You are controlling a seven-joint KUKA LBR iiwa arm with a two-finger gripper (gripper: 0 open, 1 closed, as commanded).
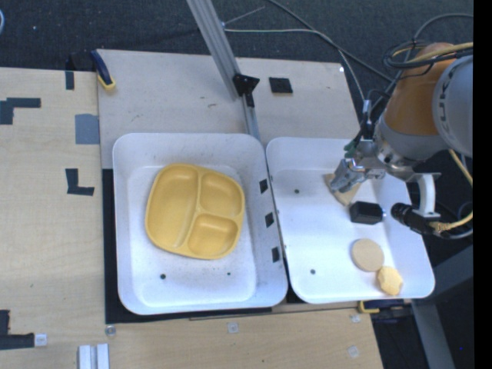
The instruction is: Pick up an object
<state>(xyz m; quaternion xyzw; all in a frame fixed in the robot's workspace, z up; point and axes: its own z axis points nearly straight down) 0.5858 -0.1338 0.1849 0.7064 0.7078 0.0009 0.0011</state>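
you're looking down on two shallow white bins side by side on the bench. the left bin (131, 206) holds a yellow divided plate (195, 211) with three compartments, lying flat near its middle, tilted a little off square to the bin walls.

the right bin (307, 221) carries the loose things. a small black block (366, 212) lies toward the right side, about mid-bin. below it sits a round tan disc (367, 254), like a biscuit, and just beside that, toward the bin's near right corner, a small yellow lump (390, 280) — the two are close, and you can't tell if they touch.

the arm (423, 98) comes in from the right, grey with its orange band showing above the wrist. the gripper (346, 181) hangs low over the upper right part of the right bin, just up and left of the black block. its tip is a blur of grey and tan; you cannot tell how far the claw is parted, nor whether anything is caught in it. there's a tan patch at the tip, but it's too unclear to call.

a metal post (215, 37) slants down from the top edge to a black bracket (245, 84) at the back of the bins. black tape marks (77, 181) dot the wooden bench at left, and a blue and yellow clamp (103, 71) sits at the board's far left corner.
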